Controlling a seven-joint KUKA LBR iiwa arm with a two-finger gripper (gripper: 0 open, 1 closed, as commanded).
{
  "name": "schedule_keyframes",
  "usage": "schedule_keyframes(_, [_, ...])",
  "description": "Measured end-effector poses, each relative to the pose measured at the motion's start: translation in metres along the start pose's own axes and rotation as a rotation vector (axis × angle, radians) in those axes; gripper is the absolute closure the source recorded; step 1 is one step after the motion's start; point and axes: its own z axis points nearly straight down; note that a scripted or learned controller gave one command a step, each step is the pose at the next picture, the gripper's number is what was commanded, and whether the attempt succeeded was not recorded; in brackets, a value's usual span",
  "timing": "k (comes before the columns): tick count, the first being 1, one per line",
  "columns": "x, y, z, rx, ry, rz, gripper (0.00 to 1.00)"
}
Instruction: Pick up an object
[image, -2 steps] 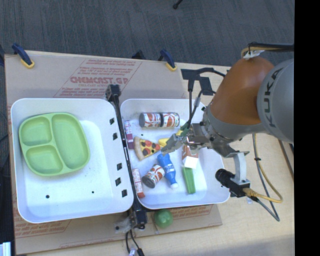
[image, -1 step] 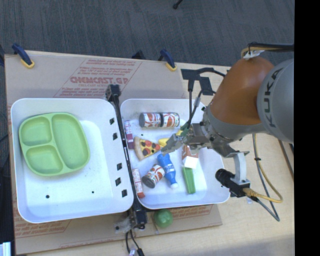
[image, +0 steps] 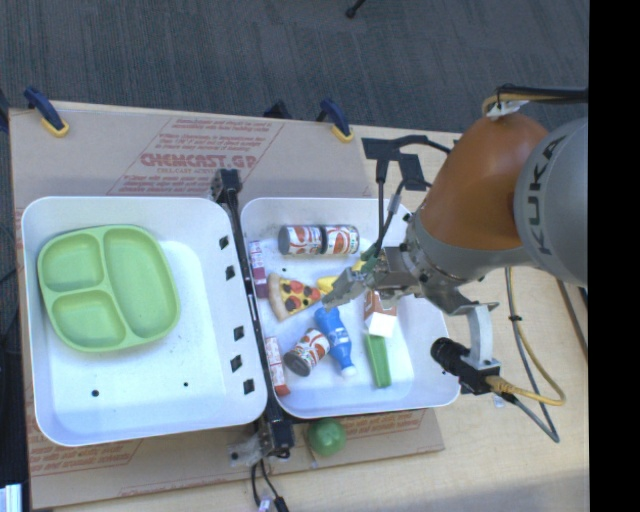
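The right bin (image: 300, 395) holds several small items: a soda can (image: 318, 240) lying on its side at the back, a pizza slice (image: 292, 296), a blue bottle (image: 336, 340), a second small can (image: 307, 352), a green and white tube (image: 379, 348) and a brownish item (image: 376, 303). The gripper (image: 352, 281) reaches down over the middle of this bin, just right of the pizza slice and above the blue bottle. Its tip sits close to a bit of yellow by the pizza. The arm's body hides the bin's right side.
The left bin (image: 150, 400) carries a green divided plate (image: 107, 287). A green ball (image: 325, 436) lies outside the bins at the front. Thin pink and red sticks (image: 258, 270) lie along the right bin's left wall. Cables trail off to the right.
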Motion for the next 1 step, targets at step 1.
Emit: schedule_keyframes(1, [0.0,0.0,0.0,0.0,0.0,0.0,0.0])
